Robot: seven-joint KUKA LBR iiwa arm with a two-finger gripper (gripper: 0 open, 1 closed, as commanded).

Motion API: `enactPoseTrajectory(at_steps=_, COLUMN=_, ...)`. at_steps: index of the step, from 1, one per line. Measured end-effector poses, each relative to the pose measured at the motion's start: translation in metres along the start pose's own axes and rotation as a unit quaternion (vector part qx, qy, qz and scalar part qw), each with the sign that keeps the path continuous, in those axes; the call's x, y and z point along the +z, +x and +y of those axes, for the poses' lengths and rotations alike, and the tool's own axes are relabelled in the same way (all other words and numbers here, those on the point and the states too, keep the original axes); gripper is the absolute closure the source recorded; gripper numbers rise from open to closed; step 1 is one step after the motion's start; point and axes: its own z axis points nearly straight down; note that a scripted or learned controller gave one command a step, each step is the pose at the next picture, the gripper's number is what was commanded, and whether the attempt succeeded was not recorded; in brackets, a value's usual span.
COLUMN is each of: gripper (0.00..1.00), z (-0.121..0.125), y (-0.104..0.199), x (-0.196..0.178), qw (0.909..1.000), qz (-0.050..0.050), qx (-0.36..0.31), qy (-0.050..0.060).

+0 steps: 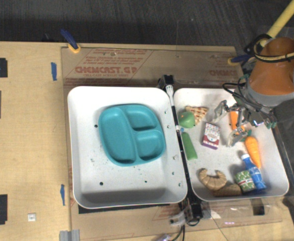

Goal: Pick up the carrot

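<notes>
over the right-hand shallow white bin (280,182), the two-finger metal gripper (236,123) is hovering with fingers spread and pinching nothing, while the tapered orange carrot (253,151) is lying just beside it, above a blue bottle (253,172).

arm (280,69) cut off at right edge, claw (236,120) fingers unclear

teal tray (132,133) in left bin (82,134) | croissant (212,178), green can (245,181) in right bin (280,177)
</notes>
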Motion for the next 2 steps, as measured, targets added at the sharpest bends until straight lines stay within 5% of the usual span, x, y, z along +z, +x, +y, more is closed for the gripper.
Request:
enactPoseTrajectory(at_steps=1, gripper=0.00, z=-0.008, y=0.030, x=0.010, qw=0.9952, qz=0.001, qx=0.097, qy=0.000)
enactPoseTrajectory(at_steps=2, gripper=1.00, z=-0.009, y=0.024, x=-0.005, qw=0.9953, qz=-0.007, qx=0.097, qy=0.002)
